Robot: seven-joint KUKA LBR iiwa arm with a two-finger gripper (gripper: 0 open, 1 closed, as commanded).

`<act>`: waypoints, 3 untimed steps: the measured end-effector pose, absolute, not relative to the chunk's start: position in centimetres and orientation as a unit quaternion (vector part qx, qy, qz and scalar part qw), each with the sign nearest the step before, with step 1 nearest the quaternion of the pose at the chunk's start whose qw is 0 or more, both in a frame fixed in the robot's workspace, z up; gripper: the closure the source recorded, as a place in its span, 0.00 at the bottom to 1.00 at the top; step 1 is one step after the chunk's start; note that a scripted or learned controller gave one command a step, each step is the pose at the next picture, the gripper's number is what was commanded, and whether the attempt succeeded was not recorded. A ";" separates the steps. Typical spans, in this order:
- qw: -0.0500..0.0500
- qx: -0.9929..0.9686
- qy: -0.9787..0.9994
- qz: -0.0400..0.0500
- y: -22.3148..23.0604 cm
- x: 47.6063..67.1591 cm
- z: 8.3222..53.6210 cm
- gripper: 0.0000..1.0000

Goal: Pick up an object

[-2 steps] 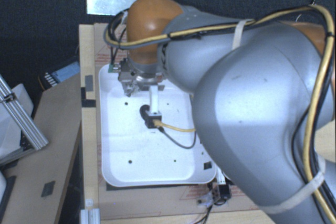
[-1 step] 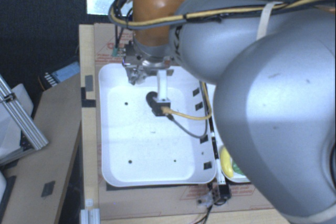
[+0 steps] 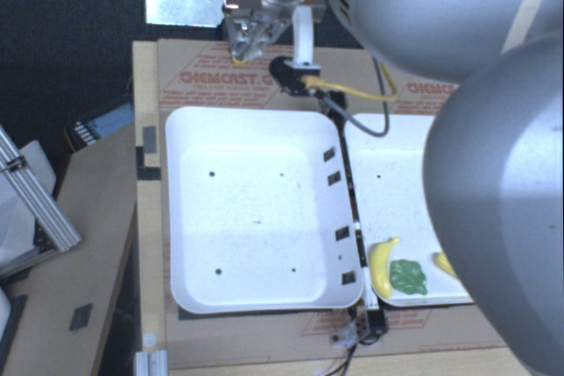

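The gripper [image 3: 245,44] hangs at the twelve o'clock edge of the scene, above the brown cardboard [image 3: 211,75] beyond the far rim of the left bin [image 3: 256,207]; nothing can be seen between its tips, and whether they are parted or together cannot be told, since they blur into one pale wedge. Just toward three o'clock from it a white bracket [image 3: 303,35] stands over a black fitting [image 3: 286,73], from which a yellow cable [image 3: 352,90] and a grey cable [image 3: 374,123] run toward the arm [image 3: 441,4]. The arm's grey bulk covers the whole three o'clock side and hides most of the right bin [image 3: 388,189]. The left bin lies at the centre with only small dark specks on its floor. Black clips [image 3: 339,207] line the seam between the two bins. In the right bin, toward five o'clock, a banana [image 3: 381,269] lies against the near left corner, a green lump [image 3: 408,276] touching its right side; what that lump is cannot be made out. A second yellow piece [image 3: 443,263] lies just beyond it at three o'clock, cut off by the arm. At nine o'clock an aluminium rail [image 3: 35,198] leans outside the bins.
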State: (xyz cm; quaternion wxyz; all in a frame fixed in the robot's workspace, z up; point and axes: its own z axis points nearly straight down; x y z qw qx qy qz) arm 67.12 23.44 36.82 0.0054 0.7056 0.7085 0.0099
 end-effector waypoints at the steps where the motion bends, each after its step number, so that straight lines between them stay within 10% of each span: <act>1: 0.001 0.706 0.709 0.001 23.4 66.9 35.7 0.00; 2: 0.001 0.704 0.710 0.002 23.5 66.9 36.8 1.00; 3: 0.001 0.704 0.710 0.002 23.5 66.9 36.8 0.00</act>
